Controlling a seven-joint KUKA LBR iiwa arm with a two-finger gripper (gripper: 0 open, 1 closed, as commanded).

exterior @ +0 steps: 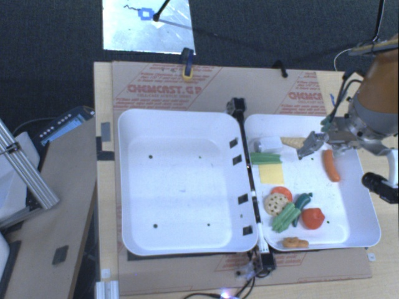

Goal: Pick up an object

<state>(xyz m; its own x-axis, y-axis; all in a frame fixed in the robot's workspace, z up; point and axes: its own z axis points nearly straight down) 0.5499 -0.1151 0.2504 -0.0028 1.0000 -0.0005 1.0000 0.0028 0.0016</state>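
Orange item: a small orange carrot-shaped toy (331, 166) lies in the right white bin (368, 229), toward its far right side, just beside the gripper; judged the likeliest pick target.
Gripper: the grey two-finger gripper (310, 146) hangs over the far part of the right bin, tips pointing left. Whether the fingers are spread or closed cannot be told; nothing is seen between them.
Nearest neighbour: a pale tan cone-shaped piece (291, 142) lies just left of the tips, close enough to be knocked or caught instead.
Other clutter: a flat yellow square (271, 174), a green strip (265, 159), a round speckled cookie (274, 203), a red tomato-like piece (312, 217).
Left white bin (134, 229): well apart from the gripper.
Risk, judged: the tips sit left of the carrot, so a straight descent could miss it.
Risk, judged: the rounded carrot may roll or slip out.
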